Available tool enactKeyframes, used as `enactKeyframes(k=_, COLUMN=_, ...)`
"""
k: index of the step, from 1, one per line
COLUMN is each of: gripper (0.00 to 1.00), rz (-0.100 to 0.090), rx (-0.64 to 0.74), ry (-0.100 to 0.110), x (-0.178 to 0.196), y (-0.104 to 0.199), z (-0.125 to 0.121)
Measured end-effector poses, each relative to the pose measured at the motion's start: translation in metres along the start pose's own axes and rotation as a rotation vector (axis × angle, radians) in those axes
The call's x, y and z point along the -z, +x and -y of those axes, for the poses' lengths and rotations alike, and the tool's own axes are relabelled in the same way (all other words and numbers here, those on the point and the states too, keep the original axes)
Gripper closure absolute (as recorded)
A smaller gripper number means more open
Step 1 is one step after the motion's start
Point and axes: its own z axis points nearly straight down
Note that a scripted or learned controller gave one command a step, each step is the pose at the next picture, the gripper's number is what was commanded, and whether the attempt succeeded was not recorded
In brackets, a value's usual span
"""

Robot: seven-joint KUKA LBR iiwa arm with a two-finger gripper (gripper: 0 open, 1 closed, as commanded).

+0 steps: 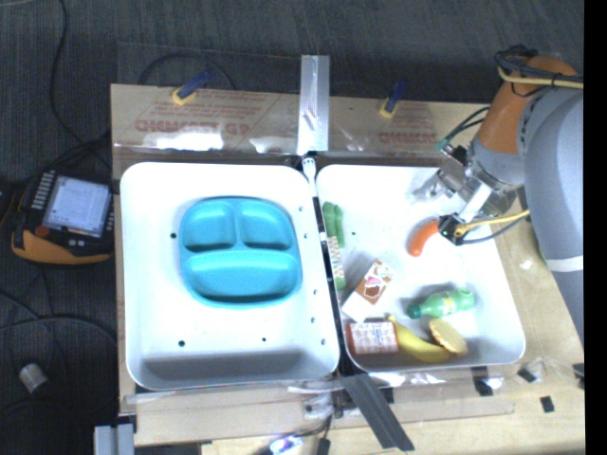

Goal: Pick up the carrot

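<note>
Closest to the camera, at the front wall of the right bin (pixel 379 192), lie one banana (pixel 415 345), one red packet (pixel 372 336) and one tan roll (pixel 449 336). The packet touches the banana's left end, and the roll rests on its right end.

One carrot (pixel 423 238) lies tilted on the bin floor in the rear right part of this bin. The gripper (pixel 444 190) stands just above and to the right of it. Whether the gripper is open or closed cannot be told, nor whether it touches the carrot.

One green bottle (pixel 441 303) lies on its side in front of the carrot. One small carton (pixel 376 282) lies to the left of the bottle. One cucumber (pixel 333 224) lies along the left wall.

Right bin total: seven things. The left bin (pixel 152 330) holds one blue divided plate (pixel 239 250) with three compartments.
</note>
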Motion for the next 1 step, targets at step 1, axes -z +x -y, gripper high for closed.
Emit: enactKeyframes(k=1, gripper=0.00, rz=-0.017, rx=-0.252, ry=-0.014, x=-0.0126, y=-0.0210, z=0.0226)
